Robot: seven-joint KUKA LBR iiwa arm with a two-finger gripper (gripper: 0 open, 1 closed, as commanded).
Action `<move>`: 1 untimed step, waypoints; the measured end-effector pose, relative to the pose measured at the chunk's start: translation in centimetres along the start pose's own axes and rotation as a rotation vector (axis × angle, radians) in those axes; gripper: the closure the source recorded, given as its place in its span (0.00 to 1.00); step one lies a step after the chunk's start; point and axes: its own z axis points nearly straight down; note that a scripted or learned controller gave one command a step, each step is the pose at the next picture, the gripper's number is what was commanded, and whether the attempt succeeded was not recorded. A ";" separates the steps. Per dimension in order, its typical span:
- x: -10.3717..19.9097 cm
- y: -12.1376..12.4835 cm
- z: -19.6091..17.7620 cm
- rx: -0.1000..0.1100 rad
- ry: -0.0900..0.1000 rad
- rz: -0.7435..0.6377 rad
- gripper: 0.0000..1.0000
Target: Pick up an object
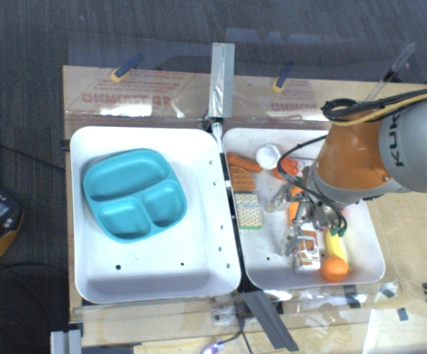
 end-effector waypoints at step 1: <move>3.5 0.5 -0.1 0.001 -0.005 0.025 0.00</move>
